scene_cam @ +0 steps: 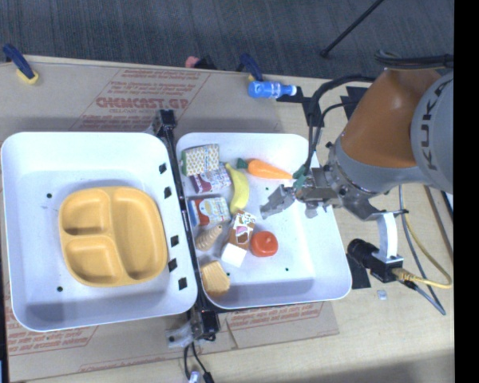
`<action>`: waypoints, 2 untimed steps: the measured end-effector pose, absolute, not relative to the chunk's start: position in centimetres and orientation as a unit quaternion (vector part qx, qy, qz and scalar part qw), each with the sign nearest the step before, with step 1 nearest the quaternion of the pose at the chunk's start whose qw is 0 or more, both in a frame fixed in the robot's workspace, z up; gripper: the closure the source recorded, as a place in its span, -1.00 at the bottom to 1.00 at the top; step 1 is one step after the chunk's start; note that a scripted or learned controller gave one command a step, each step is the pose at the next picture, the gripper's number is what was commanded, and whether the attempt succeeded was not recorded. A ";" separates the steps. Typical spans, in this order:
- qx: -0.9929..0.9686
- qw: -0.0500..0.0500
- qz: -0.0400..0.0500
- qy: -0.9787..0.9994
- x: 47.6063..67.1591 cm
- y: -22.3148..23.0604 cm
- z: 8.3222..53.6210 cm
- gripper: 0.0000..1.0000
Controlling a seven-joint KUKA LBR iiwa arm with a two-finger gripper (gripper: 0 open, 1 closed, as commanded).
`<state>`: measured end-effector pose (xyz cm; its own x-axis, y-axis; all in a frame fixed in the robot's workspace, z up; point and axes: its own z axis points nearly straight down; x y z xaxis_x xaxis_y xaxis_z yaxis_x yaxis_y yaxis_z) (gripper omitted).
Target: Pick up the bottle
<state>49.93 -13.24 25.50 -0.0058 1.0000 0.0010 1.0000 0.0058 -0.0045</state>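
Gripper (281, 201) hangs low in the right bin (323, 282), fingers parted w/ nothing between them, just right of the banana (239, 188). Toys crowd the bin's left side, so it likely works in from the clear side. The bottle? Probably the small one (241, 230) beside the tomato (263, 244) (hard to tell), w/ carrot (267, 168) above. Left bin (20, 214) holds a yellow tray (112, 234).

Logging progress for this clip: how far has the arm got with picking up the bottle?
Done: the gripper has reached into the right bin, just right of the banana. In hand: nothing shows between its fingers. Left: the whole pick. The small bottle lies among the toy food beside the red tomato, below and left of the gripper, so approach, grasp and lift are not yet done.
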 end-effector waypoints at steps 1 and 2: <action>-0.703 0.003 0.002 -0.711 50.0 -13.2 26.5 1.00; -0.740 0.002 0.001 -0.672 47.6 -13.6 21.9 1.00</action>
<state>47.59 -13.63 21.88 0.0957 0.9954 0.0005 0.9954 -0.0957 -0.0048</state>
